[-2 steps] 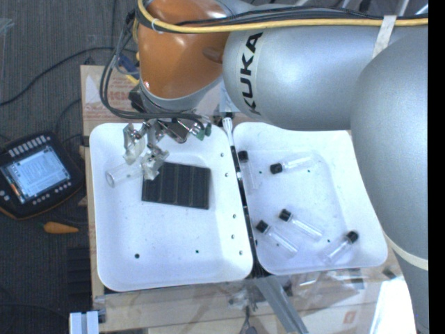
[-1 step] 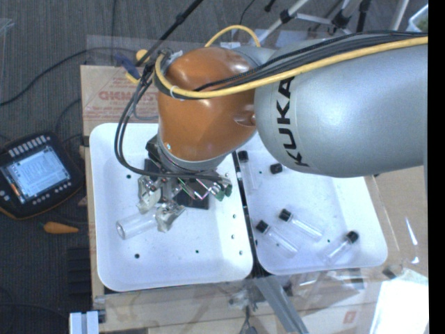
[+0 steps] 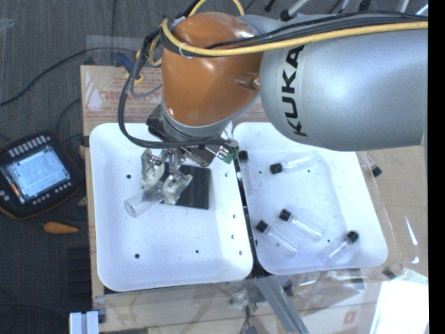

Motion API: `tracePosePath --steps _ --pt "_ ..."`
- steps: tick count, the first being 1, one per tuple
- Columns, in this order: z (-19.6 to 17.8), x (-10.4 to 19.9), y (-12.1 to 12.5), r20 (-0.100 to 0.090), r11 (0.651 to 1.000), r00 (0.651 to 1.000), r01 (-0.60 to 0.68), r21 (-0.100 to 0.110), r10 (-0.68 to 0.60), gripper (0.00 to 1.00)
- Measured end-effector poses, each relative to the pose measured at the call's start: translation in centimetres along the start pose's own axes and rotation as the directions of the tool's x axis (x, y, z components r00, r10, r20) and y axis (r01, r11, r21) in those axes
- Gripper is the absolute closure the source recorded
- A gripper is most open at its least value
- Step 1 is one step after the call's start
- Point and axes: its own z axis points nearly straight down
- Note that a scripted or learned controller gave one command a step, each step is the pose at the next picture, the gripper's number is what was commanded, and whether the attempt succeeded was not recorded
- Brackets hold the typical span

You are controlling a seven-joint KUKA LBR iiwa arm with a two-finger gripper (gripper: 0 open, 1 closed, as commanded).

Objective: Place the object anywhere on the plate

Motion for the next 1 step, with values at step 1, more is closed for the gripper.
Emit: tracePosePath --steps 1 --pt "9.35 2.40 3.43 0.000 0.729 0.729 0.684 -0.005 -0.684 1.00"
